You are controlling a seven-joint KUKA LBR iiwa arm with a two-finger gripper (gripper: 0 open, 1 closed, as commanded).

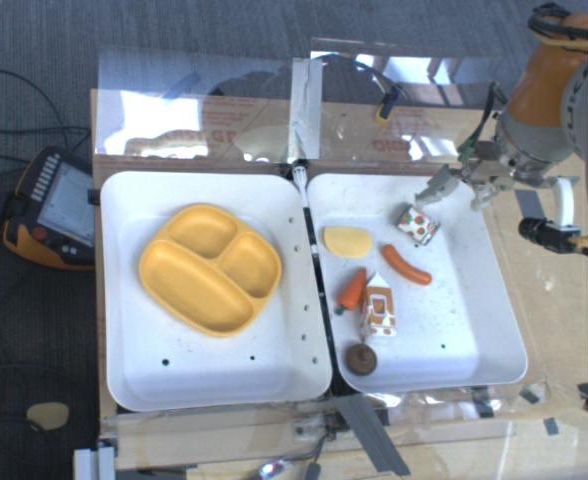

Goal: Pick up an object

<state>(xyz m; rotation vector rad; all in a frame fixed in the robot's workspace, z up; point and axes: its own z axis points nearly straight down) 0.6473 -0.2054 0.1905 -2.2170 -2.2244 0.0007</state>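
Observation:
The right bin [494, 313] holds several small toys. A white box with red print [417, 224] lies at the back. A yellow slice [347, 241], a red sausage [407, 264], an orange carrot [352, 290], a small white and orange carton [378, 309] and a brown round piece [361, 358] lie nearer the front. My gripper [460, 192] hovers over the bin's far right corner, just up and right of the printed box. It is open and nothing sits between its fingers; the left finger [435, 189] points down towards that box.
The left bin [124, 368] holds a yellow divided plate [209, 268]. A ridge [314, 268] separates the two bins. Clear plastic panels [304, 118] stand behind them. A handheld pendant [49, 208] lies off the bench at the left.

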